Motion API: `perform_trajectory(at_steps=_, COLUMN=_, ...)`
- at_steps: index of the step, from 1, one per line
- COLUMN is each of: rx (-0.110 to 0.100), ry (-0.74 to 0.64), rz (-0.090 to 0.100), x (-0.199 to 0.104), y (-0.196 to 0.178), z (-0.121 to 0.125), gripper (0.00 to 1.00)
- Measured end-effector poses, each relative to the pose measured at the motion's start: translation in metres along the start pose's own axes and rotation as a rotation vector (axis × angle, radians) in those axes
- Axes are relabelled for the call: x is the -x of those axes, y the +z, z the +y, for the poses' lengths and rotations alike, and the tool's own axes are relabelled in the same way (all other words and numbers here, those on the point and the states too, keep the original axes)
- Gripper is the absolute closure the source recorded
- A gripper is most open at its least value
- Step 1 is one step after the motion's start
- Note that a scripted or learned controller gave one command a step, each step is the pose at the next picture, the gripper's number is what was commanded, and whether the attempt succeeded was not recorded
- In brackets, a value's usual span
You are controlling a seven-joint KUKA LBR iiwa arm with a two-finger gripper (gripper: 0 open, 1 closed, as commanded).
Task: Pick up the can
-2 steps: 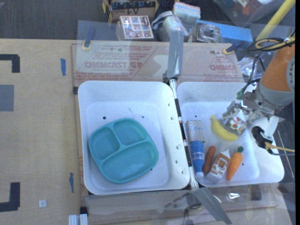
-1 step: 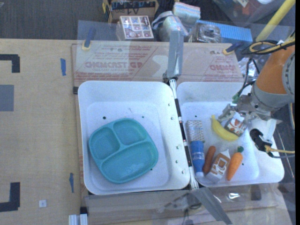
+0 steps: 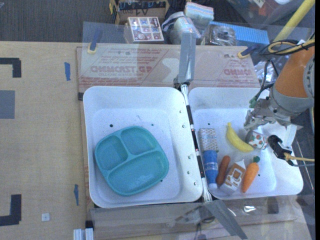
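Look to the right of the frame: your arm [image 3: 295, 81] comes in there and ends in the gripper [image 3: 256, 128], which hangs over the upper right part of the right bin [image 3: 215, 98]. Directly under its tip sits the can [image 3: 258, 140], a small white one with red marks, so the arm looks lined up for a straight descent on it. Whether the claw is spread or closed you cannot tell from this slant, and nothing shows the can clamped, so treat it as not yet picked.

The can is crowded. The banana [image 3: 236, 138] lies just beside it on the left, and the carrot [image 3: 250, 175] and carton [image 3: 232, 178] lie lower down, near the bin's bottom edge. That neighbour probably leaves little room for a finger on the left side.

The left bin [image 3: 100, 104] carries a teal tray [image 3: 131, 159], well apart from all this.
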State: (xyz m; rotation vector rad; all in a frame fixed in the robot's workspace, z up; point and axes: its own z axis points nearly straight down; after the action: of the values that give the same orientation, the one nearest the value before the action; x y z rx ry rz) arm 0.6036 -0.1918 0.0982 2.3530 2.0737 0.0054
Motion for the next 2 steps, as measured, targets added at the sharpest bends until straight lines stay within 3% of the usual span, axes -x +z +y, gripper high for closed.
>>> perform_trajectory(at_steps=1, rx=-0.006, ry=0.299, rz=-0.001, x=0.0195, y=-0.0714, z=0.0561, gripper=1.00)
perform_trajectory(at_steps=2, rx=-0.006, ry=0.299, rz=-0.001, x=0.0191, y=-0.0714, z=0.0561, gripper=0.00)
